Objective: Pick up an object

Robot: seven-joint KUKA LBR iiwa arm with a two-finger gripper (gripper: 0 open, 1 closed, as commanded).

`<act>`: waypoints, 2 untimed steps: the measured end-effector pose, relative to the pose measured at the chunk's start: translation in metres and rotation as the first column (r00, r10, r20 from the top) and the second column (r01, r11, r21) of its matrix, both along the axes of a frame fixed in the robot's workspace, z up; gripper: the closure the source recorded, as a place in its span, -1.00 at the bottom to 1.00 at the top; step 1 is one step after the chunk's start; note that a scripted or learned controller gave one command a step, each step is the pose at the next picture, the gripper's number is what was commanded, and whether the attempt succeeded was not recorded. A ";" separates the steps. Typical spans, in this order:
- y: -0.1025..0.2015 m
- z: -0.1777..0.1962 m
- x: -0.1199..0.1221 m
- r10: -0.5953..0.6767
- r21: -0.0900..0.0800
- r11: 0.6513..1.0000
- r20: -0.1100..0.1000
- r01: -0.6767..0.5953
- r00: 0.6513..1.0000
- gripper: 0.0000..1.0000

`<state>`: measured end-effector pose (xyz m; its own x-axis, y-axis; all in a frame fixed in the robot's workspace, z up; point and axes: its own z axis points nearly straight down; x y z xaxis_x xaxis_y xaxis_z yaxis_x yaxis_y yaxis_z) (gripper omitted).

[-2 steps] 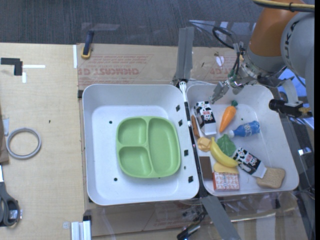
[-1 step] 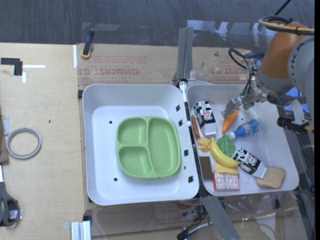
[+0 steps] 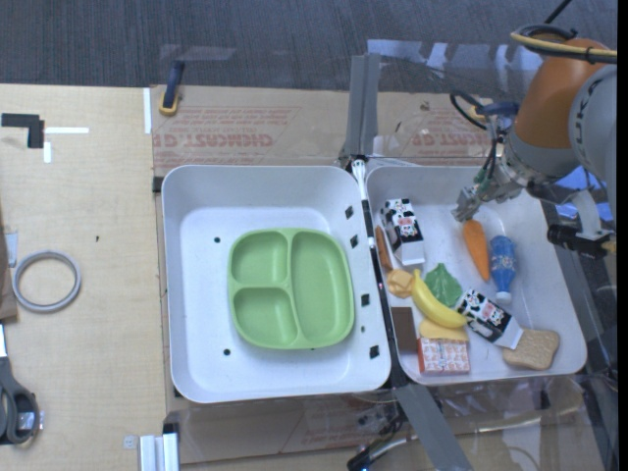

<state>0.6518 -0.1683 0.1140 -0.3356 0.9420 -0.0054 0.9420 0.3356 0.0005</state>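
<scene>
- Camera view: I come in from the right, my orange-banded wrist bent down over the far corner of the right bin (image 3: 574, 307), so that my claw (image 3: 474, 202) points into the pile.
- My claw sits low, just above the top end of the carrot (image 3: 476, 248). Whether its fingers are spread or pressed together I cannot tell; they are small and blurred here. Nothing shows between them, so I claim no hold.
- The thing to pick is any of the right bin's load, and the carrot looks the likeliest, lying lengthwise right under my tip with the blue bottle (image 3: 502, 265) just beside it.
- The rest lies crowded toward the near side: a cow-patterned carton (image 3: 401, 228) by the dividing wall, a banana (image 3: 432, 304) touching a green leaf (image 3: 444, 285), a second cow-patterned carton (image 3: 487, 316), a red and white box (image 3: 444, 355) and a slice of bread (image 3: 533, 348) in the near corner.
- I judge the crowding is why I am at the far end: there the carrot has bare floor around its top, so my fingers have room either side.
- The left bin (image 3: 186, 263) holds a green divided plate (image 3: 292, 287), flat in its middle, well apart from me.
- On the bench to the left lies a roll of tape (image 3: 45, 281), far from the job.
- Risk, as I judge it: the bottle so close may get nudged or caught.
</scene>
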 end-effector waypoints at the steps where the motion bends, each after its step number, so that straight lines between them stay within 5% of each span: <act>1: 0.000 0.000 0.000 0.000 0.000 1.000 0.000 0.000 1.000 -1.00; 2: -0.053 -0.021 -0.032 0.108 0.005 0.994 0.000 -0.108 0.994 -1.00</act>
